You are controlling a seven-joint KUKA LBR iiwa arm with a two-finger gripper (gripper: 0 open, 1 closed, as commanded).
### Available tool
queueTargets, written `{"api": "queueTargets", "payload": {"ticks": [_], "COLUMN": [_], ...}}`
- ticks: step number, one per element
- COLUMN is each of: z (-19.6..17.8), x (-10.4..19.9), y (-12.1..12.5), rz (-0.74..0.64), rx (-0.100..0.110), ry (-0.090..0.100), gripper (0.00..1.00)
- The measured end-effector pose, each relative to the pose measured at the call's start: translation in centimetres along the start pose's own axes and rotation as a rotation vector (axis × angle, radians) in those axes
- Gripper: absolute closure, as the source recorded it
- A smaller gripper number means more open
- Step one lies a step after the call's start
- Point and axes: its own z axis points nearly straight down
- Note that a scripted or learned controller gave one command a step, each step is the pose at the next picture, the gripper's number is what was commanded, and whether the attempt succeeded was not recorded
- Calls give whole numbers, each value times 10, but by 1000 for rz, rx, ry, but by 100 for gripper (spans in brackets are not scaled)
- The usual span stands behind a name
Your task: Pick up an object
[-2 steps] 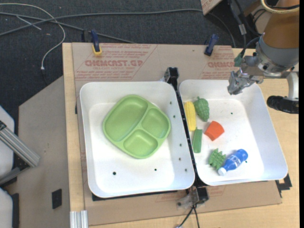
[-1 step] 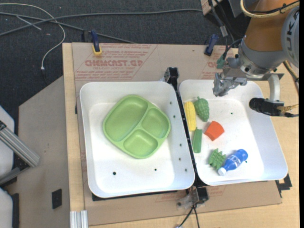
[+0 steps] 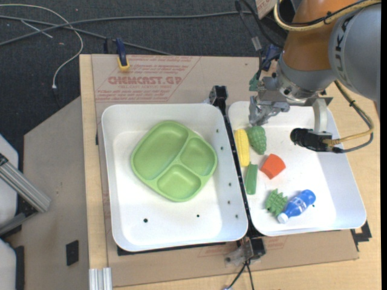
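The arm reaches in from the right, wrist bent down over the far left corner of the right bin (image 3: pixel 338 219). Its gripper (image 3: pixel 261 118) hangs just above a bumpy green toy (image 3: pixel 258 139) (beside a yellow corn cob (image 3: pixel 242 147)). Whether its jaws are spread or closed I cannot tell; nothing is visibly held.

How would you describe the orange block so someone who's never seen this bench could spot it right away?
Look in the right-hand white bin, the one crowded with small toys. Near its middle, right of the yellow corn, lies the orange block. It is the only orange, boxy piece; its neighbours are green, yellow or blue.
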Motion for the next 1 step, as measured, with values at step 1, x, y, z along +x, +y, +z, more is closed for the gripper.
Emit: {"api": "queueTargets", "payload": {"ticks": [1], "z": [1], "x": [63], "y": [10], "rz": [-1], "rx": [-5], "ry": [0], "gripper": [100]}}
